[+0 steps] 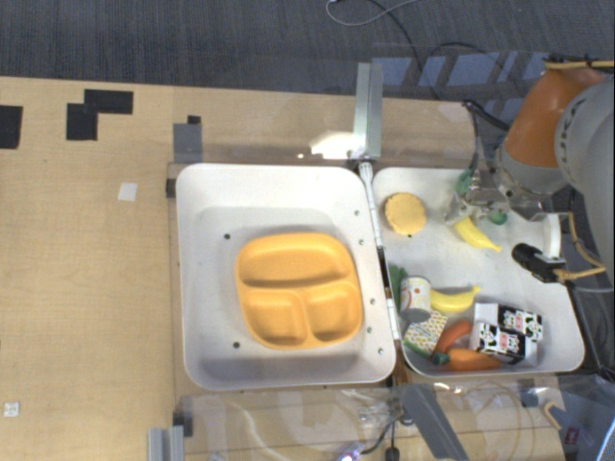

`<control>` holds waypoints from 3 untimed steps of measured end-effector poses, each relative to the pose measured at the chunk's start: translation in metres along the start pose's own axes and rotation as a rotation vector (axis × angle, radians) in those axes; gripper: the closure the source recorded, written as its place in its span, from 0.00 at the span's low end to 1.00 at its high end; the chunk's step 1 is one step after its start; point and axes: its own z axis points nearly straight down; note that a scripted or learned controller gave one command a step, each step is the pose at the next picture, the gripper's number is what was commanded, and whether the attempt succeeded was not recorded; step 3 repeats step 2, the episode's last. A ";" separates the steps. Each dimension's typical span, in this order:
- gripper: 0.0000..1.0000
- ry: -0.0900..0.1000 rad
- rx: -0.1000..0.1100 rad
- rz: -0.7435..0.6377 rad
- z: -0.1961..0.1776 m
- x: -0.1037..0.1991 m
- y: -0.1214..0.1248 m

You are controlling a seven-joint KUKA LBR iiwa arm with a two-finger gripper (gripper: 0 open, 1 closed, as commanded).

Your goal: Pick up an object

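Bananas sit in my right bin (577,353), one (478,233) just under my gripper (478,200) near a yellow disc (405,213), another (452,300) among the clutter lower down, though I cannot tell the jaws' state, while a yellow tray (293,289) lies in the left bin (207,257).

Even, fairly bright overhead light fills the slightly soft camera view, with a glare patch on the bench just behind the left bin (207,353) and faint shadow inside its rim.

Lab: robot arm (567,133), bench bins (192,257)
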 end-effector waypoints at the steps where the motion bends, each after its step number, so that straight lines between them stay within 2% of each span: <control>1: 1.00 0.001 0.009 0.048 -0.108 0.042 0.008; 2: 1.00 0.001 0.013 0.050 -0.065 0.013 -0.038; 3: 1.00 0.001 0.013 0.050 -0.065 0.013 -0.038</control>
